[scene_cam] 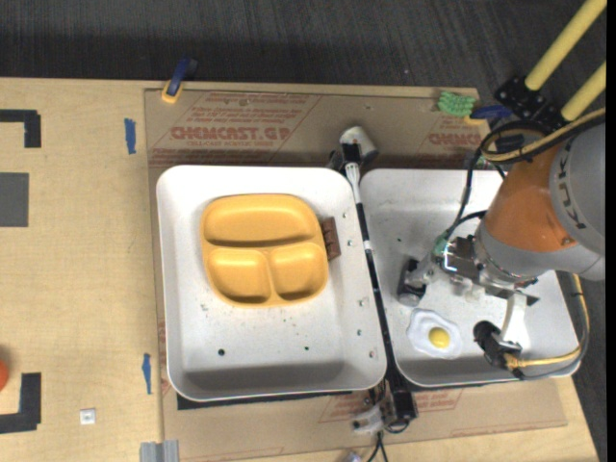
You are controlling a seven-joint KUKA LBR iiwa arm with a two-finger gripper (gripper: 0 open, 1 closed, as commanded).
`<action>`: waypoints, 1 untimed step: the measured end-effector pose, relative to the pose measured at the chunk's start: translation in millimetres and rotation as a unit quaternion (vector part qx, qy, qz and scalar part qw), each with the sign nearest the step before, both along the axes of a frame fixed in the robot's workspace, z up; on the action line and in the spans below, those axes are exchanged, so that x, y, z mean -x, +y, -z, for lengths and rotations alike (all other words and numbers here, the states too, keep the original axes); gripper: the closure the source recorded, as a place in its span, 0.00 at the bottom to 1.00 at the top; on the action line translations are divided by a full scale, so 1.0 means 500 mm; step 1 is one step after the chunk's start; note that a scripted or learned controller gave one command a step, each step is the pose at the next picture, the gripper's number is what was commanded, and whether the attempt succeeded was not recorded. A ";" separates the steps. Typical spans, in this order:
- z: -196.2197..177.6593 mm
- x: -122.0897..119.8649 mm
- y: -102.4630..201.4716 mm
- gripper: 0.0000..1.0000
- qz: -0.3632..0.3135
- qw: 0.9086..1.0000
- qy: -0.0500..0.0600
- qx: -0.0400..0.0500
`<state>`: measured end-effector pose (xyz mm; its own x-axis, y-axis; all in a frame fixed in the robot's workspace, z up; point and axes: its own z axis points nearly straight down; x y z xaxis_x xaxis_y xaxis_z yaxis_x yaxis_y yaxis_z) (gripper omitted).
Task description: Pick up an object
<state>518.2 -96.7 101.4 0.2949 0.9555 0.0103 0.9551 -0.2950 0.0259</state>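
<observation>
A toy fried egg [434, 335], white with a yellow yolk, lies on the floor of the right bin [404, 210] near its front edge. My gripper [416, 281] hangs low in this bin, just behind the egg and slightly to its left, with nothing seen held in it. The grey arm with its orange band [525, 221] covers the right half of the bin. A yellow three-compartment plate [263, 247] rests in the left bin [183, 287], and a small brown piece [328, 238] lies against the plate's right edge.
The two bins meet at a raised rim [369, 277] close to the gripper's left. Cardboard [241, 123] lies under both bins. Yellow poles [576, 29] and cables stand at the back right.
</observation>
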 end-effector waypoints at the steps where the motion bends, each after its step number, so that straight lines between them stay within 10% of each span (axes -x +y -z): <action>1: 0.005 -0.140 -0.004 0.00 0.035 0.999 0.003 0.000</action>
